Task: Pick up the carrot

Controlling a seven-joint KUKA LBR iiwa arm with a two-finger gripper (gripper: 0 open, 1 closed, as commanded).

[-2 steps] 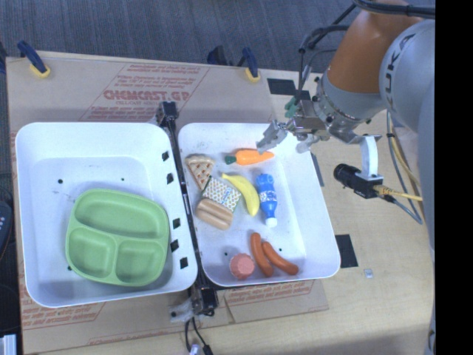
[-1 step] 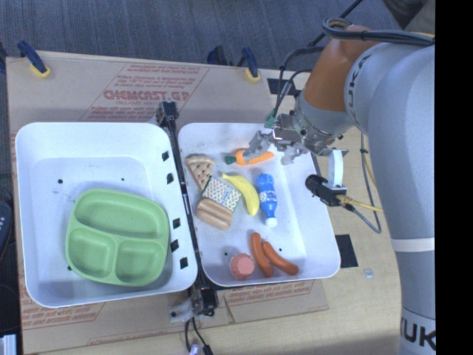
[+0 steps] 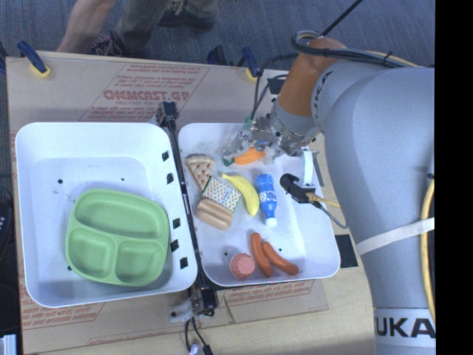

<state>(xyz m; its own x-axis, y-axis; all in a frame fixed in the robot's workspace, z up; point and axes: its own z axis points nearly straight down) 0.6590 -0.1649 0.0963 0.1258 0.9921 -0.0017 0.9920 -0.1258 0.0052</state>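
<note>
The gripper [image 3: 255, 145] sits at the far end of the right bin [image 3: 321, 251], right over the carrot [image 3: 250, 155]; whether it has closed on the carrot cannot be told. Nearer lie a banana [image 3: 244, 191], a blue bottle [image 3: 267, 199] and sausages [image 3: 272, 257]. A green plate [image 3: 117, 237] rests in the left bin [image 3: 37, 146].

The carrot [image 3: 249, 155] lies at the right bin's [image 3: 319, 231] far end, behind the banana [image 3: 244, 191].
</note>
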